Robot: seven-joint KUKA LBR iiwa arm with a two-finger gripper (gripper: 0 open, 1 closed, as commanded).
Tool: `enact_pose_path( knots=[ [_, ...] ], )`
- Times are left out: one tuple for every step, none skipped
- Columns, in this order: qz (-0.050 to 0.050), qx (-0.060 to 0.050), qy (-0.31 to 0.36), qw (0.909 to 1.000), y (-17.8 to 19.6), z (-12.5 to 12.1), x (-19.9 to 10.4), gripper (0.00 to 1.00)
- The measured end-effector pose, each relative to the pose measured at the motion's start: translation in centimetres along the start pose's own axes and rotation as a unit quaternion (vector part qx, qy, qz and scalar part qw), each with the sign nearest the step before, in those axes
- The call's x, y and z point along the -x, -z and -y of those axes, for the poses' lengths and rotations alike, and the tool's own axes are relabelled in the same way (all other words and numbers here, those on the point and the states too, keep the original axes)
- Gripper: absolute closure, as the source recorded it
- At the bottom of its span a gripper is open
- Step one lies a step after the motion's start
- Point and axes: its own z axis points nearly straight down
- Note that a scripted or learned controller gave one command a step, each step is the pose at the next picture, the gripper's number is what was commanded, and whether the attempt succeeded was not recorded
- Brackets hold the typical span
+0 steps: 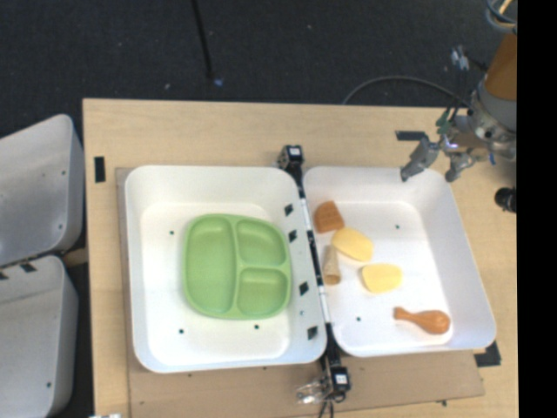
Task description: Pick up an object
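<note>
1. The brown drumstick-shaped toy lies flat in the right bin, near its front right corner. Its long axis runs nearly left to right, thin end to the left, bulbous end to the right.
2. Two yellow pieces lie mid-bin. A brown chunk and a small tan cylinder sit close to the divider wall; the cylinder's axis runs front to back.
3. The pincer hovers above the right bin's far right corner, its two fingers spread apart with nothing between them, well apart from every item.
4. The bin's back half and right side offer bare floor.
5. The left bin holds a green divided plate.
6. Both bins rest on the tan counter. No readable writing appears.
</note>
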Motion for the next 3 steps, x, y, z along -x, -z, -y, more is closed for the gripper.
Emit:
enact_pose_path(
  knots=[
    [0.001, -0.001, 0.0, 1.0, -4.3, -0.2, 0.7, 0.0],
    [0.0, -0.002, 0.001, 1.0, -9.2, 0.2, -0.1, 0.0],
    [0.0, -0.003, 0.0, 1.0, -15.0, 0.9, -0.8, 0.0]
  ],
)
